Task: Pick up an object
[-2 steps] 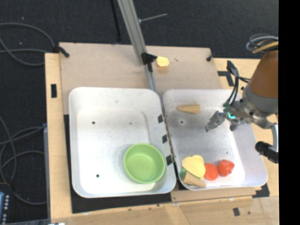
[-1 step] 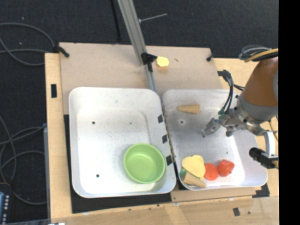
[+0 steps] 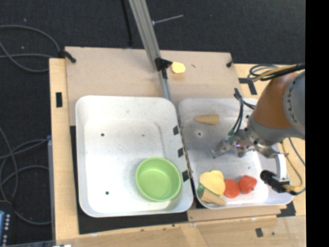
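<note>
Below, a tan bench [image 3: 118,71] with two white bins [image 3: 103,117] on dark carpet [image 3: 51,14]; pincer [image 3: 222,149] state unclear.

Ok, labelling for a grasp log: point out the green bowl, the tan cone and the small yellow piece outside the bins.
green bowl [image 3: 158,179]: camera view, inner floor.
tan cone [image 3: 207,119]: camera view, mid-body.
small yellow piece [image 3: 178,67]: camera view, centre.

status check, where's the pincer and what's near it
Pincer low over right bin, nothing visibly held. Cone lies apart, toward the far wall. Yellow piece and red pieces clustered at near edge.
</note>
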Robot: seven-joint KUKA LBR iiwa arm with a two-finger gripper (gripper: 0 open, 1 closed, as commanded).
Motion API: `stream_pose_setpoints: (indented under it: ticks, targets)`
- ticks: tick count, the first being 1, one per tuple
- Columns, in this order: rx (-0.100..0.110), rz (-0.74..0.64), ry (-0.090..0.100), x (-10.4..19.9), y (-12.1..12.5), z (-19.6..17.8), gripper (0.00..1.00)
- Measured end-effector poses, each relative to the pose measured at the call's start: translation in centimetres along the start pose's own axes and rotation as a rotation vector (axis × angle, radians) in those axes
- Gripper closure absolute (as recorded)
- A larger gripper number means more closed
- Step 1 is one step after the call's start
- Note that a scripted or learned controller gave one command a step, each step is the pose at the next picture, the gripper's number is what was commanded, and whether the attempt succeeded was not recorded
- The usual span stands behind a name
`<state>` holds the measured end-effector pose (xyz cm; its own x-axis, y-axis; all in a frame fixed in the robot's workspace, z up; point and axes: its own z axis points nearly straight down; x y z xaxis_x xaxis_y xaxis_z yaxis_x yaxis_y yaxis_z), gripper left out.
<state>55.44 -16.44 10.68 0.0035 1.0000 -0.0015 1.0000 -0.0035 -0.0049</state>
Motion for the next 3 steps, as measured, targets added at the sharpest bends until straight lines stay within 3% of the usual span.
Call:
stream_pose_setpoints:
  ticks: [1, 2, 3]
  targets:
    - [-0.004, 0.0, -0.001, -0.2, 0.0, 0.6, 0.0]
    - [-0.008, 0.006, 0.001, -0.2, 0.1, -0.5, 1.0]
    - [-0.011, 0.002, 0.0, -0.4, 0.0, -4.8, 1.0]
